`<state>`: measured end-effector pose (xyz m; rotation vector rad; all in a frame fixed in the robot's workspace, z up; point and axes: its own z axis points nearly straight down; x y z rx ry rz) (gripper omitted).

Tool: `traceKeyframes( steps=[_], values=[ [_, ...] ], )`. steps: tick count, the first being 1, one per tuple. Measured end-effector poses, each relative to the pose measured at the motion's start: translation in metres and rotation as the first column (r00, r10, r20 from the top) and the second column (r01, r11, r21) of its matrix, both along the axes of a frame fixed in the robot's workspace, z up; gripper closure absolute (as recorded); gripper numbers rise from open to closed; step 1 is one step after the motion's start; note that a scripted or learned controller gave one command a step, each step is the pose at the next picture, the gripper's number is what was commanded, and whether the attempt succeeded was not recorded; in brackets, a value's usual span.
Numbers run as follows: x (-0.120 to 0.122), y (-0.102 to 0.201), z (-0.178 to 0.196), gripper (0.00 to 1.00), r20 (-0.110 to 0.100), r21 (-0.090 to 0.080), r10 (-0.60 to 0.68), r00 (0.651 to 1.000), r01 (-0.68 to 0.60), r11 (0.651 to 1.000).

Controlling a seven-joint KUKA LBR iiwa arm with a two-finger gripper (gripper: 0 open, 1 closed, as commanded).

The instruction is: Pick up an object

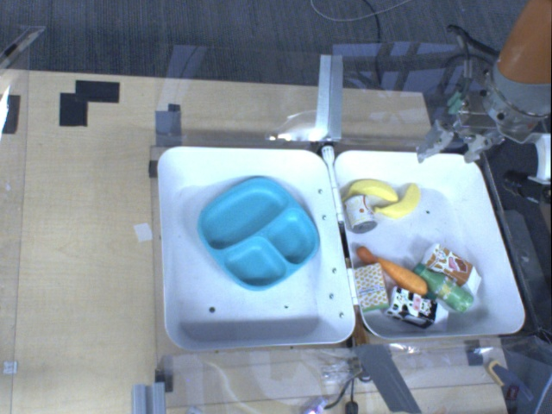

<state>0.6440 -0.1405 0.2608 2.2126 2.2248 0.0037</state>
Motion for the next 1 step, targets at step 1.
traceKeyframes(
  steps=[1],
  values=[
    [-0.0059,-0.0408,-0.1733,0.0,0.003,0.0,-0.143,0.99,0.143,0.99]
  ],
)
